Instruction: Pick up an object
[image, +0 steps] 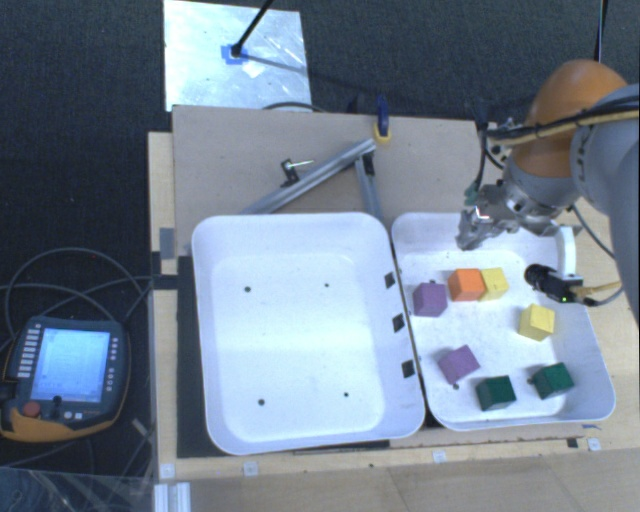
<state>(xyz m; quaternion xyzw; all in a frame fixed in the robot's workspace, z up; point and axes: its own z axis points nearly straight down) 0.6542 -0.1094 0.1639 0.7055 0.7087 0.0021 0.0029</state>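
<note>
**Seven blocks in the right bin, gripper above its far edge**

The right bin (600, 400) holds seven small blocks. An orange block (466, 285) touches a yellow block (494, 282) on its right, and a purple block (430, 298) lies just to their left. A second yellow block (537, 321) sits further right. Nearer the front are another purple block (460, 363) and two dark green blocks (495, 392) (552, 380). The left bin (290, 330) shows a bare white floor with four small dark holes.

The gripper (472, 236) hangs over the far left part of the right bin, apart from all blocks. I cannot tell whether it is apart or together.

Both bins are smooth white plastic with rounded corners, on a brown board bench. A metal bar (310, 180) lies behind the left bin. A control pendant (62, 375) rests on dark carpet at the left.
</note>
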